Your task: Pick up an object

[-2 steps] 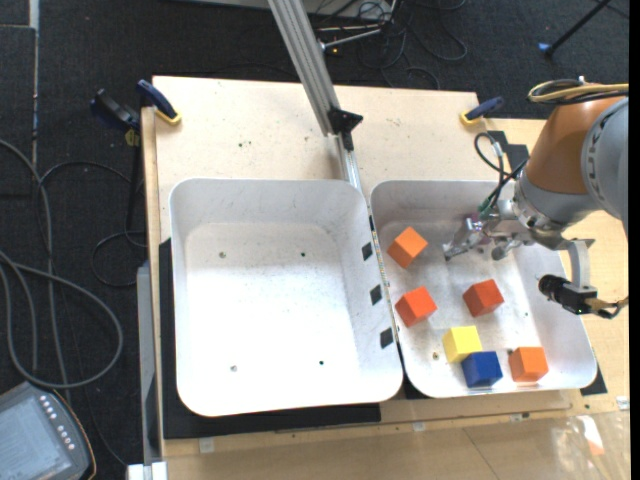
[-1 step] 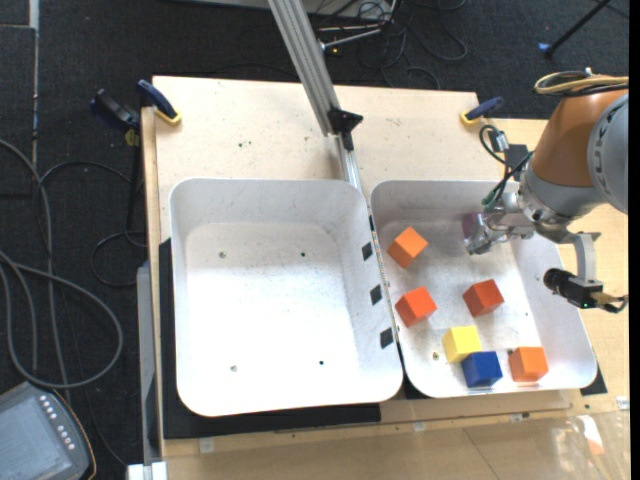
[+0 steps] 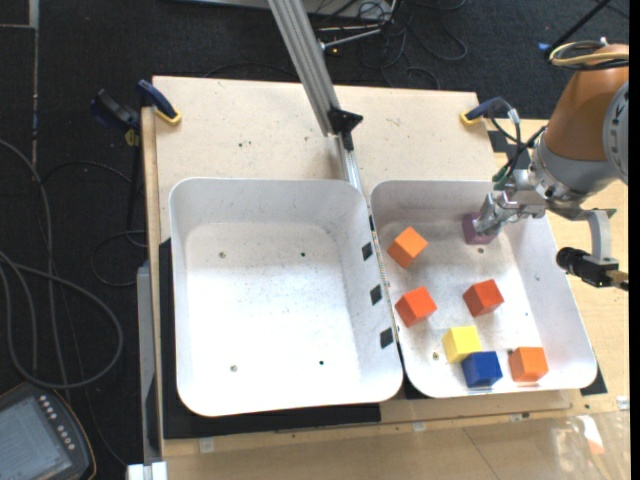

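Two shallow white plastic bins side by side on the pale speckled board desk (image 3: 260, 128); left bin (image 3: 190, 268) with a speckled floor, rounded corners and low walls; right bin (image 3: 560, 298) holding seven small blocks; four orange cubes, at upper left (image 3: 407, 246), lower left (image 3: 415, 305), centre right (image 3: 483, 297) and near the front rim (image 3: 528, 364); one yellow cube (image 3: 460, 342) touching one blue cube (image 3: 481, 369) at the front; one small mauve block (image 3: 477, 229) near the back of the right bin, well apart from the rest, with open floor around it; tool (image 3: 495, 218) of the grey and orange arm (image 3: 585, 118) set down at the mauve block, its metal fingers closed about it as far as can be told; two blue-and-yellow clamps, one at the back left corner (image 3: 158, 100) and one at the back right corner (image 3: 485, 111) of the desk; one slanted grey metal rail (image 3: 305, 53) ending above the seam between the bins.
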Robot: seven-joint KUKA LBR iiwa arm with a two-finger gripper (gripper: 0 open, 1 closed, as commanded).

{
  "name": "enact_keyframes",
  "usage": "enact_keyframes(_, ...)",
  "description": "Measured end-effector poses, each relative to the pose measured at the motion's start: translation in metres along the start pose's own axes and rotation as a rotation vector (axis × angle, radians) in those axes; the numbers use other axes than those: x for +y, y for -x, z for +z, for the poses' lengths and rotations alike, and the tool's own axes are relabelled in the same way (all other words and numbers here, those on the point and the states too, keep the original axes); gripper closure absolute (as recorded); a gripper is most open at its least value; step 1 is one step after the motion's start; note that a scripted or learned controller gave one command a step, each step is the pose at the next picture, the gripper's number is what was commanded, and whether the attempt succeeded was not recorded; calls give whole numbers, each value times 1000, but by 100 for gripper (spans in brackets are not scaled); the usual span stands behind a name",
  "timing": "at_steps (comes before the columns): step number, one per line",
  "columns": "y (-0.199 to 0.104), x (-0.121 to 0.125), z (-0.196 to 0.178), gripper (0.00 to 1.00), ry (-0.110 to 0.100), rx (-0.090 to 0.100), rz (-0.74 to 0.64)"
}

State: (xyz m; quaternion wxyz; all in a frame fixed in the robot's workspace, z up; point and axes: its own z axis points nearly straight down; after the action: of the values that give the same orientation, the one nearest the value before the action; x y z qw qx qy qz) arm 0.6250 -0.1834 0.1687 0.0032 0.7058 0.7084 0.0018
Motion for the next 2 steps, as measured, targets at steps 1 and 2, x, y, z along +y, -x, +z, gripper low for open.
enact_keyframes(1,4,-4,-62,100,1,-1,1)
enact_keyframes(2,4,-2,-84,100,-3,0,1)
